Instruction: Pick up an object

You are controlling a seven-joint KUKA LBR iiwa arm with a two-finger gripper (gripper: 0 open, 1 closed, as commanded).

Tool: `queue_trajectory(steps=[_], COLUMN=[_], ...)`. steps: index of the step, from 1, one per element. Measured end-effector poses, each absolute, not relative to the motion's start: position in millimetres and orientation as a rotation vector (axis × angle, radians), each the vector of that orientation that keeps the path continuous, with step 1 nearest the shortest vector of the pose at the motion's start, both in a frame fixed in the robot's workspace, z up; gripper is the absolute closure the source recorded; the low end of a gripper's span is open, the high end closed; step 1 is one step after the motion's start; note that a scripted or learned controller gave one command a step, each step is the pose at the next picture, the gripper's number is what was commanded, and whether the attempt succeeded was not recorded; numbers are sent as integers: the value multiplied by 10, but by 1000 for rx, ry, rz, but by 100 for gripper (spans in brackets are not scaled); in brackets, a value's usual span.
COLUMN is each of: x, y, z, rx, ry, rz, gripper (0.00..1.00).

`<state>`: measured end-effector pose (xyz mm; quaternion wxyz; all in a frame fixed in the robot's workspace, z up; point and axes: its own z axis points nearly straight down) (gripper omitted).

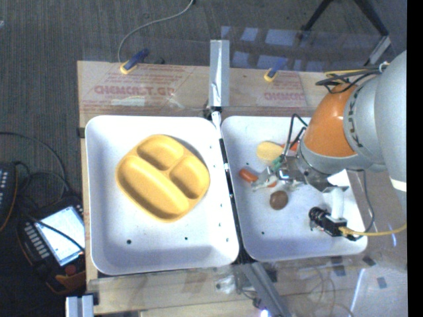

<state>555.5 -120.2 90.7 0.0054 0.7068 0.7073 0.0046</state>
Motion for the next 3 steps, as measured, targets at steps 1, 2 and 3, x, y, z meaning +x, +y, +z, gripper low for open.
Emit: queue_trajectory(steps=[1,2,3], x=[5233,5242,5942], y=[-1356,-1347,-494], z=[911,1007,1835], rx=[2211,2212,2219], ry=[2213,2214,2224], rz=[14,17,-2], gripper=[0,100,100])
